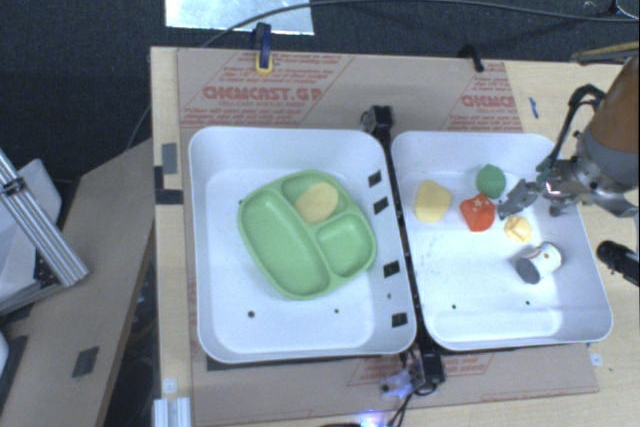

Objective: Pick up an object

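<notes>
Camera view: two shallow white bins side by side. Left white bin (215, 245) holds a light-green three-compartment plastic tray (290, 255) with a pale yellow rounded lump (318, 203) in its upper compartment. Right white bin (470, 315) holds a pale yellow blocky piece (433, 201), a green round ball-like object (490, 180), a red pepper-shaped toy (478, 213), a small yellow chunk (518, 229) and a grey-and-white small object (536, 263). I see the grey two-finger gripper (520, 197) coming in from the right, low over the right bin, tip between the green ball and the small yellow chunk, just beside the red toy. I cannot tell how the tool is set at this resolution. Nothing visibly sits in it. I judge the pick not yet made; likeliest target is the red toy or the yellow chunk. Risks: the three items crowd together, so a descent here may nudge one aside or land on two at once; the green ball looks like it would roll; the red toy's rounded sides could squirt out of a closing grip.
</notes>
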Available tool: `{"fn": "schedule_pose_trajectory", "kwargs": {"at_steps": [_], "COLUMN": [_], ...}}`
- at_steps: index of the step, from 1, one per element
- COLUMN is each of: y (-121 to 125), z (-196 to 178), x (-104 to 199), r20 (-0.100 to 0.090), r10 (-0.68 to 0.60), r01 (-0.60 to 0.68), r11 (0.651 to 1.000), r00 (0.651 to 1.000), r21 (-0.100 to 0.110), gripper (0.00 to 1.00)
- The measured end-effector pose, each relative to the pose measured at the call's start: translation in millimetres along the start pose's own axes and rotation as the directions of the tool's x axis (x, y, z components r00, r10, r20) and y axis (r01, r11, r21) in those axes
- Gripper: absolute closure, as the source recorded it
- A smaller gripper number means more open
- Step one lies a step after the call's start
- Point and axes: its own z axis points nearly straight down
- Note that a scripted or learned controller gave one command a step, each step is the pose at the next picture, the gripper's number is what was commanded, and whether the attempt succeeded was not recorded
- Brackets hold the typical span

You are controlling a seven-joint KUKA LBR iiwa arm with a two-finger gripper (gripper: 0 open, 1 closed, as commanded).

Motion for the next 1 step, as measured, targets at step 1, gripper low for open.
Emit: {"fn": "schedule_pose_trajectory", "kwargs": {"at_steps": [1], "y": [2.4], "z": [41.7], "x": [0.2], "r20": [0.0], "r10": [0.004], "r01": [-0.004], "r11": [1.0], "r00": [1.0], "r21": [0.0], "gripper": [0.0]}}
